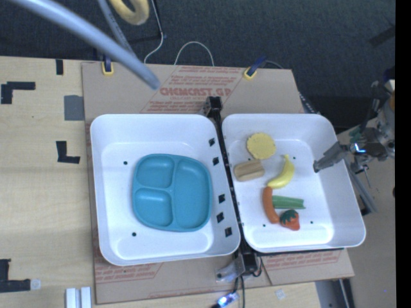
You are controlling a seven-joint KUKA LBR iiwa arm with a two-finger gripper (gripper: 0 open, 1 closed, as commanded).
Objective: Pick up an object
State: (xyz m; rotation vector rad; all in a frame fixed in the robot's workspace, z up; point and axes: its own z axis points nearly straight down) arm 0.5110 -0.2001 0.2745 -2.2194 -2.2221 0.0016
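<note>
Banana (283,172) looks the likeliest pick, lying near the middle of the right bin (343,191), just right of the tan block (248,169) and below the yellow disc (261,145). It looks like light, stiff plastic, probably slick, so pinching across its narrow middle seems safest. The carrot (270,205), green pod (288,202) and strawberry (291,219) huddle just below the banana. The gripper (321,163) hangs over the bin's right rim, well apart from the banana (whether its fingers are spread I cannot tell). Left bin (106,172) holds a blue divided plate (172,192). Red print on the cardboard (192,82) is too blurred to read.
</note>
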